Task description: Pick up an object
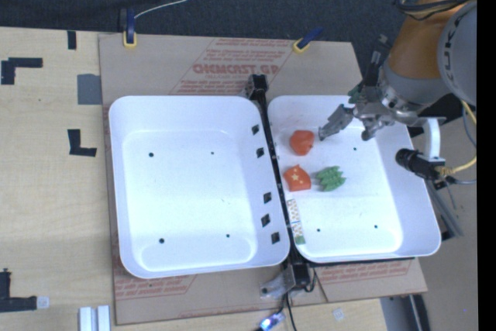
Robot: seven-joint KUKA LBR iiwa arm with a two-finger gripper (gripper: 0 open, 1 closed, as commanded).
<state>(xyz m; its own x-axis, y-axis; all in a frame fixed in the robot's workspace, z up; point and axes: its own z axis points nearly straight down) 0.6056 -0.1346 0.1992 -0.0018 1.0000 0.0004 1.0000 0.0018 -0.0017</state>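
You had the gripper (350,125) over the far part of the right bin (387,232), fingers spread wide with nothing between them. One finger pointed toward the upper orange object (302,142), just beside it but apart. A second orange object (297,179) lay nearer, close to the divider, with a green object (331,179) just right of it, the two near or touching, hard to tell. The left bin (186,182) sat beside it. All three pieces looked small, light and probably rigid plastic, maybe slick. Your best bet looked like the upper orange one: isolated, so pinch across its middle from above.
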